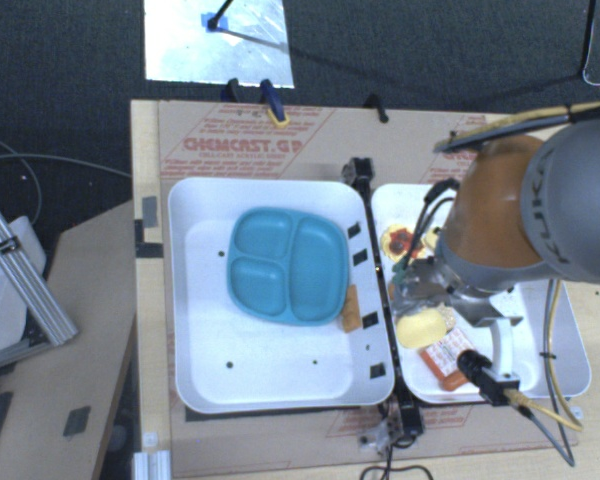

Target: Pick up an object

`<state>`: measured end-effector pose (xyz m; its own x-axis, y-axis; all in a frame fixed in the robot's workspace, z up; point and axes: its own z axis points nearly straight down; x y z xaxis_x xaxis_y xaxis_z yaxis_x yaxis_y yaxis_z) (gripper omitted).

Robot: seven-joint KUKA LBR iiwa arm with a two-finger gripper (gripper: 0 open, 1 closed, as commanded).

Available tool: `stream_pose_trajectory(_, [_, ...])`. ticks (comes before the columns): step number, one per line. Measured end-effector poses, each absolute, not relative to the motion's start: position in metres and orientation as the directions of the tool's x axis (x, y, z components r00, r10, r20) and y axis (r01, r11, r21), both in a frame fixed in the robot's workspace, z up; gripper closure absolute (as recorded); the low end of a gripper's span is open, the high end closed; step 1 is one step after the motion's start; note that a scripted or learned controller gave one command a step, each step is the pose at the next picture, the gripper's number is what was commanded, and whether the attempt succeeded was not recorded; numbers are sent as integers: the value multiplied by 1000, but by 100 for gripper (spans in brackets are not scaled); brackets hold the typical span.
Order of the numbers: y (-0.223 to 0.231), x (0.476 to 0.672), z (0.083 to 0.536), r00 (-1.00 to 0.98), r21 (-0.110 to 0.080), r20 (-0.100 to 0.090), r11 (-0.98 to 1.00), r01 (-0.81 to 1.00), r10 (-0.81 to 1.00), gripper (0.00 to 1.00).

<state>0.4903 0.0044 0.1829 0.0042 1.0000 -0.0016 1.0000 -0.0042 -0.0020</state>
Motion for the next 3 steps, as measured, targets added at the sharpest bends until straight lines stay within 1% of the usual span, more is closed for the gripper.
stream_pose_trajectory(1, [88, 508, 184, -11, 3, 2, 11, 1000, 1000, 100])
stream_pose_trajectory(2, [117, 519, 315, -9, 14, 4, 9, 1000, 1000, 100])
stream_pose_trajectory(3, [155, 516, 325, -8, 3, 2, 8, 1000, 1000, 100])
